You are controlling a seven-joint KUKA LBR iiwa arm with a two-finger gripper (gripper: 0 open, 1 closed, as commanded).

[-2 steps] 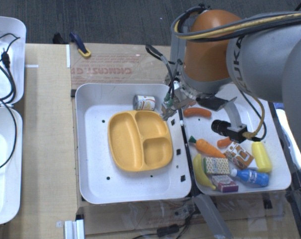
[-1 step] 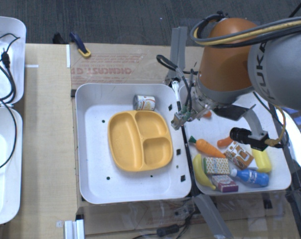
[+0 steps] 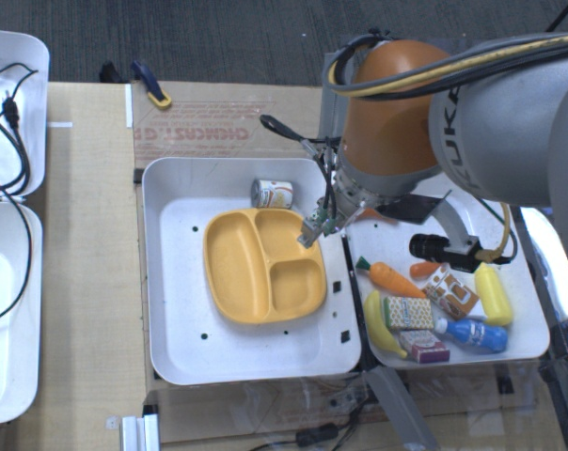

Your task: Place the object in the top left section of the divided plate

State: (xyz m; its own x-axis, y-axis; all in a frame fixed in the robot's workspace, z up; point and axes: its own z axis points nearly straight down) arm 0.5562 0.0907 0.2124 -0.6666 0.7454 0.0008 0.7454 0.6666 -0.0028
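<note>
A yellow divided plate point(image 3: 261, 265) lies in the left white bin point(image 3: 171, 280). It has one long section on its left and two smaller ones on its right. My gripper point(image 3: 315, 225) hangs at the plate's upper right rim, close to the wall between the two bins. The arm's orange band and grey wrist hide most of it from above. A small silver can point(image 3: 272, 193) lies on its side just beyond the plate's far edge, to the left of the gripper and apart from it.
The right bin point(image 3: 533, 332) holds a carrot point(image 3: 397, 278), a banana point(image 3: 378, 325), a yellow bottle point(image 3: 494, 294), a blue-capped bottle point(image 3: 472, 334) and small boxes point(image 3: 411, 314). A cardboard sheet point(image 3: 223, 130) lies behind the bins.
</note>
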